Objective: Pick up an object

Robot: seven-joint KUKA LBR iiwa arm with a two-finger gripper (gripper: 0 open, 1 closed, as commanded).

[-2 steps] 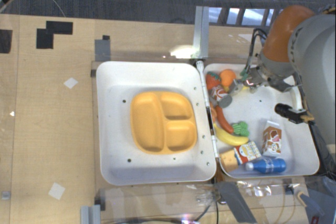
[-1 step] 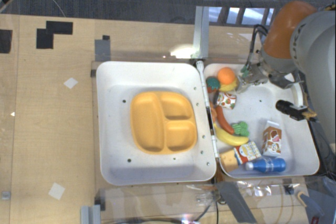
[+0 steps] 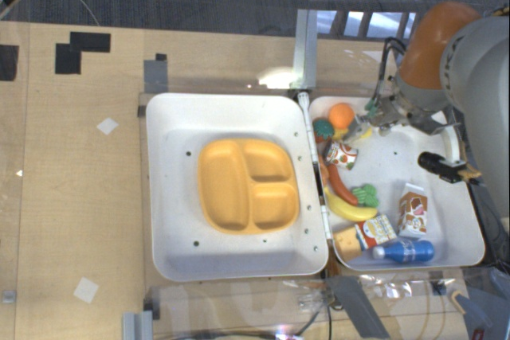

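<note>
Orange ball [image 3: 341, 115] at far left corner of right bin [image 3: 446, 255], beside green toy [image 3: 323, 128]. Gripper [image 3: 368, 122] low just right of ball; grip state cannot be told. Banana [image 3: 351, 209], blue bottle [image 3: 406, 252] nearer. Left bin [image 3: 171, 171]: yellow tray [image 3: 247, 184].

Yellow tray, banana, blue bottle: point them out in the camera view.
yellow tray [image 3: 247, 185], camera view, on the divider between its compartments, in the left bin.
banana [image 3: 347, 208], camera view, middle of its curved body, right bin.
blue bottle [image 3: 408, 252], camera view, middle of its body, near the right bin's front edge.
</note>
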